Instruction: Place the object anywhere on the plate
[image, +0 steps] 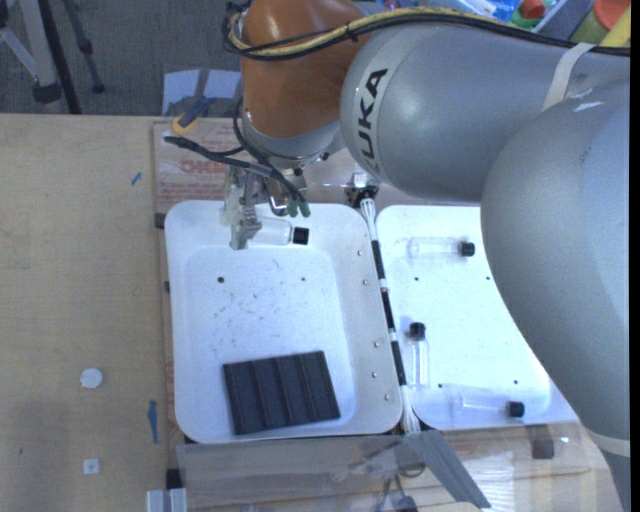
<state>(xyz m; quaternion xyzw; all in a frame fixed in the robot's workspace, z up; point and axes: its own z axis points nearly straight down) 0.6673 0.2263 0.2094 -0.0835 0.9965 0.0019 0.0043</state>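
Observation:
A dark grey ridged plate (280, 391) lies flat at the near end of the left bin (190, 330). My gripper (240, 236) hangs over the far rim of that bin, well behind the plate. A clear tube with a black cap (283, 235) lies sideways right beside the gripper, cap pointing right. The tube's left end meets the gripper, but whether it is held is unclear.
The right bin (470, 300) holds three more clear tubes with black caps: one at the far end (440, 246), one by the left wall (417, 350) and one at the near edge (485, 405). The large grey arm (480, 110) covers the upper right.

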